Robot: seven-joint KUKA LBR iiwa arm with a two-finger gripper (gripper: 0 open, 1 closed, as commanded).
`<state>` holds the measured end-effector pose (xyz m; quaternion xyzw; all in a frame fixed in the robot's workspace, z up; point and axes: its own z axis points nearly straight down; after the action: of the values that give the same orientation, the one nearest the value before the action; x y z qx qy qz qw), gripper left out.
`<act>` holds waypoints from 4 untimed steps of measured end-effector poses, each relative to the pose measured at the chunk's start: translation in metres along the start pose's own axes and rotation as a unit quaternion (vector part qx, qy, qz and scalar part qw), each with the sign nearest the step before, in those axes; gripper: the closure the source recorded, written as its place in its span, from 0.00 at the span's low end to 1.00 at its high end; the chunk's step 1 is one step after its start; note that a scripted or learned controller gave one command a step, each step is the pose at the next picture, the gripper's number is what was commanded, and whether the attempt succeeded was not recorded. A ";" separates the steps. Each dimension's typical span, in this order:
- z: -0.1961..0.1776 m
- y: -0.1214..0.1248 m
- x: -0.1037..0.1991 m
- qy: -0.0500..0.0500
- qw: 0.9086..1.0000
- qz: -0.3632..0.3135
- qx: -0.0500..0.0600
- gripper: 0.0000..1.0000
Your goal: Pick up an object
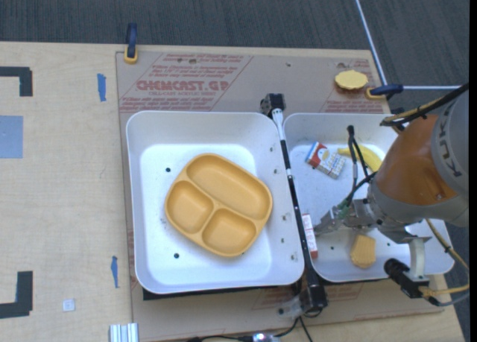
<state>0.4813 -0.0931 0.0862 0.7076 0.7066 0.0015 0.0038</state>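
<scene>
Two white bins: left bin holds a yellow divided plate. Right bin, lower right of frame: arm over it, gripper low inside, grip state can't tell. Yellow block just below it, banana and small carton toward the bin's top.

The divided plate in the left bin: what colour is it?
Yellow-orange all over; the divided plate shows clearly in the camera view.
</scene>
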 end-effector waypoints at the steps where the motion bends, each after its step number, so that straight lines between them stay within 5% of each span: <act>1: 0.000 0.000 0.000 0.000 1.000 0.000 0.000 0.00; 4: 0.000 0.000 -0.003 0.002 1.000 -0.002 0.001 0.00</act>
<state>0.4812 -0.0957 0.0861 0.7064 0.7078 0.0023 0.0022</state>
